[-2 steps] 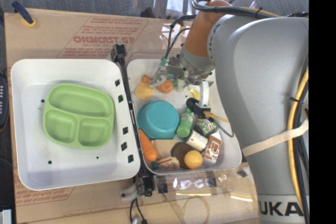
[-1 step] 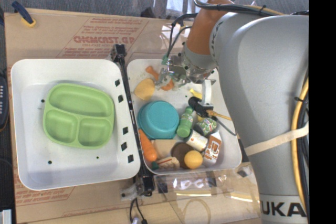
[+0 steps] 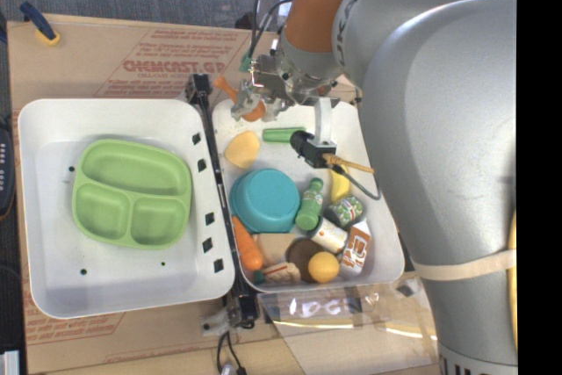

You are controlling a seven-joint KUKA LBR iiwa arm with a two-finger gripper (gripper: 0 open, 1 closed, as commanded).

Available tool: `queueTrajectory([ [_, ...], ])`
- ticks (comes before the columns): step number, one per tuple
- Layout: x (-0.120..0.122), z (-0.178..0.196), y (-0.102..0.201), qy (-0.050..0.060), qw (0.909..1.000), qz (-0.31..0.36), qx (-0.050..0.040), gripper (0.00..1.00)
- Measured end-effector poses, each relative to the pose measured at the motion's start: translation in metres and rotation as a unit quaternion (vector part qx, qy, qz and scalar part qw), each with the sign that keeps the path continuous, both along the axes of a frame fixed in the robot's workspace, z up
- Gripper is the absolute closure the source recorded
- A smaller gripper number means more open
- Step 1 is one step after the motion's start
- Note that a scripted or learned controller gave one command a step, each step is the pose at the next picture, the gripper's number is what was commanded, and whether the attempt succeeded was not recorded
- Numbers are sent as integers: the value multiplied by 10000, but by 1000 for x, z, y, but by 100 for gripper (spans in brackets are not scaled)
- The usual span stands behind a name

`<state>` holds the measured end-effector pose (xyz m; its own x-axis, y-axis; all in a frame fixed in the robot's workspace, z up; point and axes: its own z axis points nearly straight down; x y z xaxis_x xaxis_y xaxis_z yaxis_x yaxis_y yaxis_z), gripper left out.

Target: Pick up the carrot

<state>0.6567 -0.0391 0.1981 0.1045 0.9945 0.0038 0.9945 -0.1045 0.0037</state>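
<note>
Nearest the camera, along the right bin's [image 3: 386, 263] front wall, lie a yellow ball [image 3: 323, 267], a brown round piece [image 3: 301, 252] and a small carton [image 3: 355, 250]. The carrot [image 3: 247, 244] lies there too, against the bin's left wall beside the teal bowl [image 3: 266, 200], probably where it settled among the crowded toys. Further in are a green bottle [image 3: 310, 205] and a pale yellow lemon-like piece [image 3: 243, 149]. The left bin [image 3: 39, 198] holds a green divided plate [image 3: 132, 192]. Farthest, the pincer [image 3: 253, 97] hangs at the right bin's far corner, an orange thing at its tip; whether it grips that cannot be told. It is well apart from the carrot.
</note>
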Motion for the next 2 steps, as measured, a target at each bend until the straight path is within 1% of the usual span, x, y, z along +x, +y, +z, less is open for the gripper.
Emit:
queueTrajectory([
  [1, 0, 22, 77, 54, 9993, -383, -16, 100],
  [2, -1, 96, 144, 50, 9902, -1397, -27, 100],
])
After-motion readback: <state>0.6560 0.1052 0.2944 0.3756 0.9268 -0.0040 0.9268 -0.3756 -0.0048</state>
